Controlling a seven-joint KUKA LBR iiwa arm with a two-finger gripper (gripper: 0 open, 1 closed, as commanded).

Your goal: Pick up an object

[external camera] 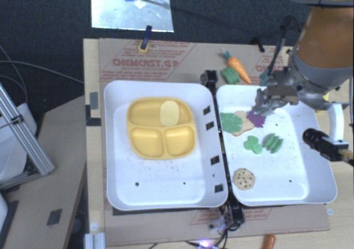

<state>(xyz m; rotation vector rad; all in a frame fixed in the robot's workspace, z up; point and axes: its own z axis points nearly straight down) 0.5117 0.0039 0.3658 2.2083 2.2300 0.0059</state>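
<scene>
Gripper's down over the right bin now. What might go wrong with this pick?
1. The gripper sits over the purple toy, which touches the green leaf piece and the tan piece; it may catch or drag those instead.
2. The purple toy looks small and flat, so it may slip out on lifting.
3. The green pieces lie close by and could get nudged.

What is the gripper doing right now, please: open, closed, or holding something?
Two-finger gripper: low in the right white bin, right at the purple toy grape bunch; its state cannot be told, and no hold is visible.
</scene>
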